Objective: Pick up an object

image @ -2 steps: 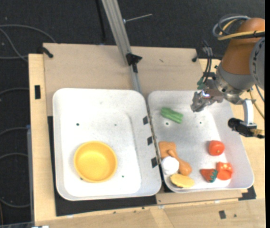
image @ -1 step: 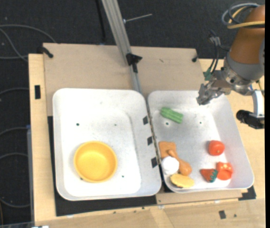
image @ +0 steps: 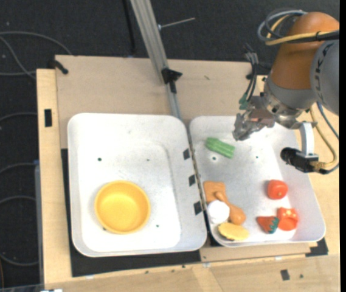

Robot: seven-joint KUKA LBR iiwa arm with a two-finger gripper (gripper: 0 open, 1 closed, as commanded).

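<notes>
floor [image: 14, 17]: dark carpet is surrounding the bench, black cables are looping across it at 9 and 10 o'clock
bench [image: 112, 84]: tan board is sitting over the carpet, carrying both bins side by side
mast [image: 151, 35]: grey aluminium rail is slanting down from 12 o'clock, ending between the bins' top corners
arm [image: 297, 53]: grey with orange band, reaching in from 2 o'clock over the right bin's top edge
left bin [image: 130, 132]: white, shallow, lying at 8 o'clock of frame centre
right bin [image: 252, 163]: white, shallow, touching the left bin along the middle seam
yellow bowl [image: 122, 206]: sitting upright at 7 o'clock inside the left bin
gripper [image: 245, 128]: hanging above the right bin's 12 o'clock area; can't tell whether it's spread or clenched, nothing visible in it
green object [image: 220, 147]: task candidate, lying flat at 10 o'clock in the right bin, just beside the gripper at its 8 o'clock, apart from it
orange block [image: 214, 191]: lying at 8 o'clock in the right bin
white ball [image: 218, 212]: touching the orange block's lower side
yellow piece [image: 233, 231]: lying at 7 o'clock by the bin's bottom rim
red tomato [image: 276, 189]: sitting at 4 o'clock
red pieces [image: 280, 219]: clustering at 5 o'clock, below the tomato
</notes>
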